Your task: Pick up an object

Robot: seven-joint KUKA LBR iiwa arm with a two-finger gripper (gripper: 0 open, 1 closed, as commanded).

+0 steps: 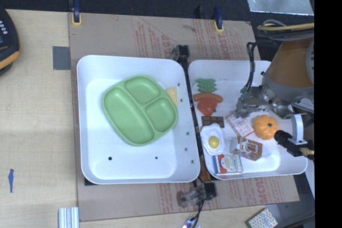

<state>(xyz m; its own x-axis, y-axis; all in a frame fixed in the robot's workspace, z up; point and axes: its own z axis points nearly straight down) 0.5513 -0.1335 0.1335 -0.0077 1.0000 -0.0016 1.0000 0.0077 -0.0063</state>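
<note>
My gripper (244, 108) hangs low in the right bin (230, 69), its grey arm coming in from the right. It is just above a small pink-and-white packet (240, 125). An orange toy fruit (264, 126) lies to its right. A red-orange toy carrot (207, 102) and a green leafy toy (206, 84) lie to its left. A fried egg toy (212, 141), a brown-and-white packet (250, 149) and a red-and-blue box (230, 163) sit toward the bin's front. Nothing shows held by the gripper.
The left bin (96, 168) holds a green divided plate (140, 109) with a pale yellow piece (171, 95) at its right edge. A small brown block (209, 122) lies by the egg. Clamps join the two bins at the back (182, 52) and front (206, 189).
</note>
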